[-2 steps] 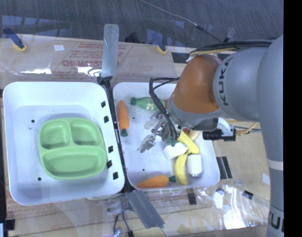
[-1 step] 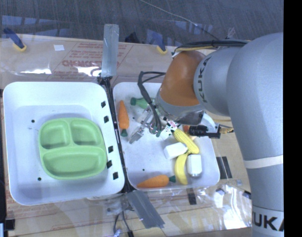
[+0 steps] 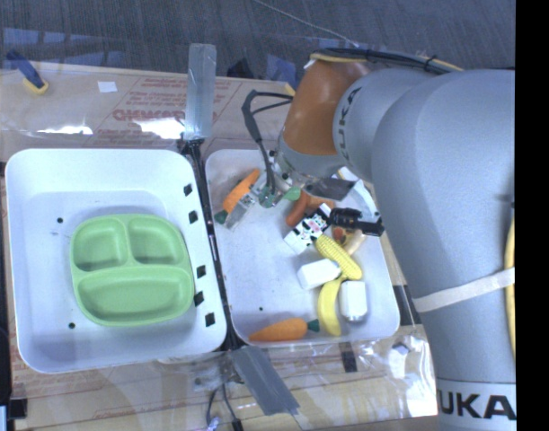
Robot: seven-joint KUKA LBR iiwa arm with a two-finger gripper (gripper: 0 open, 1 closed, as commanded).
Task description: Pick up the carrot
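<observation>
Right bin (image 3: 256, 281): two carrots. One carrot (image 3: 242, 191) lies slantwise at the upper left, just beside the end effector (image 3: 256, 197), whose tip reaches down next to it; whether it is open or closed cannot be told. A second carrot (image 3: 279, 330) lies along the near wall. Also here: corn cob (image 3: 338, 255), banana (image 3: 328, 305), white block (image 3: 313, 273), black-and-white carton (image 3: 306, 230). Left bin (image 3: 31, 268): green divided plate (image 3: 130, 268). Grey arm (image 3: 436, 205) with orange band (image 3: 314, 106) overhangs the right bin.
</observation>
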